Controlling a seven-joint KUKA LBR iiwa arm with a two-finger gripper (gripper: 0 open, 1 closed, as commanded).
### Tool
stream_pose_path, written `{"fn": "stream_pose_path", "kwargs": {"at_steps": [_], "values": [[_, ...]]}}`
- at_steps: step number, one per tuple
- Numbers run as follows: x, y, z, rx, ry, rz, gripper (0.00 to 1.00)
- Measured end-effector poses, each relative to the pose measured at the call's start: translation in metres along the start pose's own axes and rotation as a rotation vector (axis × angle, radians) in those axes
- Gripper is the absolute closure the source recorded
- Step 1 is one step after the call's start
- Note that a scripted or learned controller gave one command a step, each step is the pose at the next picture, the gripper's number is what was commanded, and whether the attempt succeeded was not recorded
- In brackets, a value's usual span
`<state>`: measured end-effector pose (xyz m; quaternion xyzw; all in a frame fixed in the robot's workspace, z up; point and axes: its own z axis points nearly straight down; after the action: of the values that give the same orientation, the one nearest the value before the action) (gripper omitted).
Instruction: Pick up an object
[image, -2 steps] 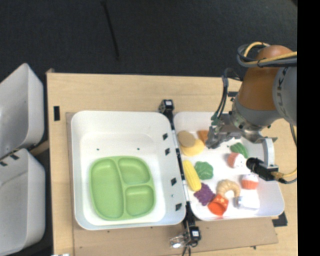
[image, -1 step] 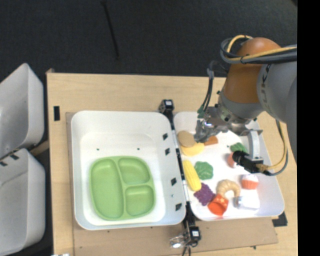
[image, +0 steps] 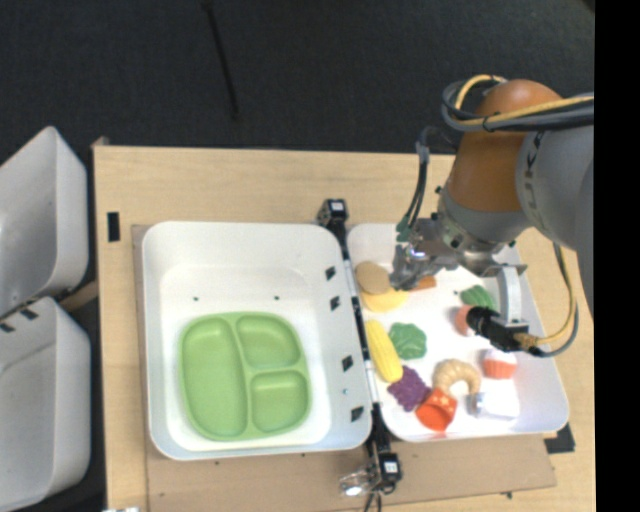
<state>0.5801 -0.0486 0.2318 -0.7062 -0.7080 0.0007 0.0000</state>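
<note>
Nearest the camera, the right bin (image: 540, 400) holds toy food close together: a red pepper (image: 436, 411), purple grapes (image: 408, 388), a shrimp (image: 456, 373), corn (image: 384, 349) and broccoli (image: 407, 340), so any pick risks nudging a neighbour. Left, a green tray (image: 243, 375) lies in the left bin (image: 170, 260), likely a drop-off. Farther back, the gripper (image: 408, 268) hangs just above the banana (image: 384, 297) and a tan piece (image: 371, 275), seemingly its targets; whether it is clenched I cannot tell.
</note>
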Motion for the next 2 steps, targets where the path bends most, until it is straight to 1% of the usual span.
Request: {"fn": "stream_pose_path", "kwargs": {"at_steps": [2], "values": [[0.003,0.008,-0.0001,-0.003,-0.002,-0.002,1.0]]}}
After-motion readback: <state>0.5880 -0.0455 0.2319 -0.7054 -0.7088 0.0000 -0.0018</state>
